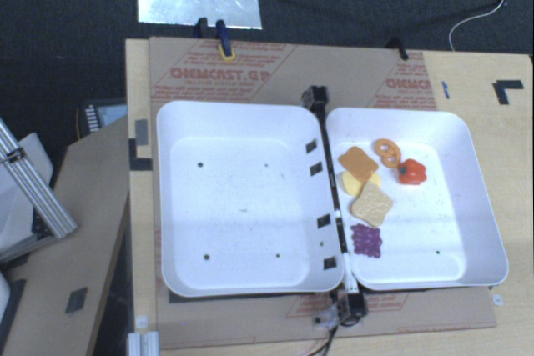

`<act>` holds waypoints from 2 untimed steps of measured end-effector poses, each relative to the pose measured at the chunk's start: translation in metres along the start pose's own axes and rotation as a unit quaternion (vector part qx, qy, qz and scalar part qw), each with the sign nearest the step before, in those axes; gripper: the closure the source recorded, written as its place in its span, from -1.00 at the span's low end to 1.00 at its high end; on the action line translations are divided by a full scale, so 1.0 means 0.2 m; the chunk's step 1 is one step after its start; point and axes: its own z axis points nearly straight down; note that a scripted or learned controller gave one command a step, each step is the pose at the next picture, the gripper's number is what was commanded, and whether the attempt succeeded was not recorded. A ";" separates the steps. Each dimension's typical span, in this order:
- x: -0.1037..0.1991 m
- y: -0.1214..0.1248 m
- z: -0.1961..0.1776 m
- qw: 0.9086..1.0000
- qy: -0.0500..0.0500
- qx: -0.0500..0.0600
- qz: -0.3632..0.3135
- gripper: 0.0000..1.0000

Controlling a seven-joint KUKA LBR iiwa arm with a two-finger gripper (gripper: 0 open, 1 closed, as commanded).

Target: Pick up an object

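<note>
Nearest me in the right bin (467, 263) lie the grapes (366, 240), then the cracker (372, 203), the cheese (357, 164), the pepper (411, 171) and, farthest, the pretzel (386, 150). I'd go for the pepper: it sits a little apart on the right, so I should drop straight down and close across its width. My own grip I cannot tell, nor how far I stand from the pepper.
</note>
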 end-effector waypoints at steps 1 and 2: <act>0.48 -0.01 0.72 1.000 0.005 0.010 -0.003 1.00; 0.59 0.00 0.08 1.000 0.001 -0.004 0.000 1.00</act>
